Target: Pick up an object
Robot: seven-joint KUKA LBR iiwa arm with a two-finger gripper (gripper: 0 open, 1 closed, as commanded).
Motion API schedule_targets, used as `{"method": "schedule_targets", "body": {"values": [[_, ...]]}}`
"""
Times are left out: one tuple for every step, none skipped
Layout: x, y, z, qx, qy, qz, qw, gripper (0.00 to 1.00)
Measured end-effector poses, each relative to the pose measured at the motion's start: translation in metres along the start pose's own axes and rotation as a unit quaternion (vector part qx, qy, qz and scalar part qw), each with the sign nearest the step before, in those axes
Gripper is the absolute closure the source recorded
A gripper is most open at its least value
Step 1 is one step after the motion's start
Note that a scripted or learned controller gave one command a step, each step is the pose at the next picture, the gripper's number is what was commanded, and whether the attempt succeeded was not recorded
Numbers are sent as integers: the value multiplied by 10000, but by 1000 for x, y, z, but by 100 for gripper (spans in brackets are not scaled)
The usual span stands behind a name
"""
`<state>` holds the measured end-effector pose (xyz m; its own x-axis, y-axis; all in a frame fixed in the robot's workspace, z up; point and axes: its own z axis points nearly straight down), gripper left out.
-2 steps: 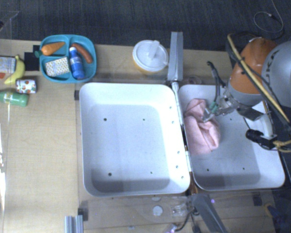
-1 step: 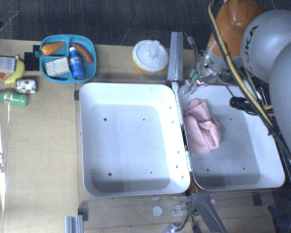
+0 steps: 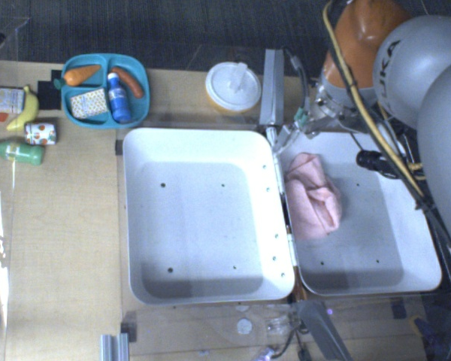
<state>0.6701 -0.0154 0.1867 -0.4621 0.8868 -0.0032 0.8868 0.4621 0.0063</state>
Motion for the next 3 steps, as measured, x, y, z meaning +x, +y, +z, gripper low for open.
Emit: {"method": "schedule_targets", "body": {"values": [[-2, -74, 1, 22, 10, 1093, 9940, 0], [-36, -90, 92, -31, -17, 563, 9984, 0], [-49, -128, 94, -45, -13, 1750, 9846, 0]]}}
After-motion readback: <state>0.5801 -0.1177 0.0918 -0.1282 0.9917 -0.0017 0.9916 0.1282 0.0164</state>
